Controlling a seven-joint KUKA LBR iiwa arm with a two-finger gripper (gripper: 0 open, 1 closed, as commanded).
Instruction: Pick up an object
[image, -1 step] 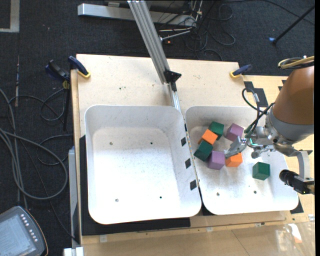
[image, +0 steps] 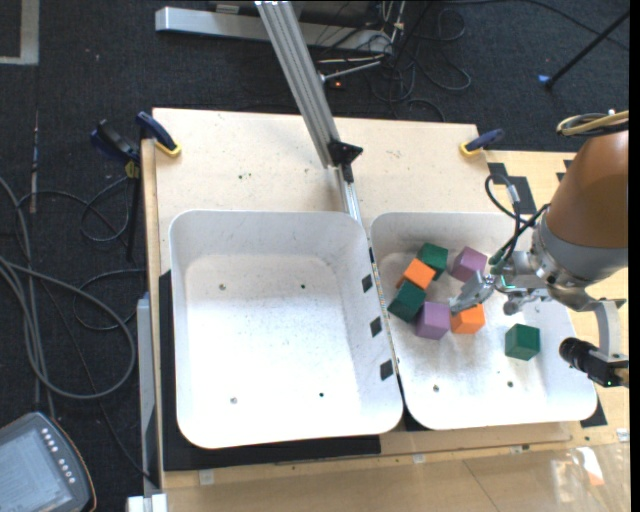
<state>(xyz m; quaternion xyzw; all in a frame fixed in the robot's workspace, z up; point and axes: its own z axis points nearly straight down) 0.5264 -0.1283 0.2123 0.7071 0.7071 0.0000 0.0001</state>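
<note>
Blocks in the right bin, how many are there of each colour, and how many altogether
Green blocks: 3
Orange blocks: 2
Purple blocks: 2
Total: 7 blocks

No legible text, labels or numbers anywhere.

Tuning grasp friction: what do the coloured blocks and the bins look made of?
Blocks, e.g. the lone green block: probably painted wood or foam; flat matte colour, crisp edges, no glare. Can't tell which. Right bin and left bin: likely moulded plastic; smooth white walls, rounded corners, scuffed and speckled floors. The gripper sits among the clustered blocks.
</note>
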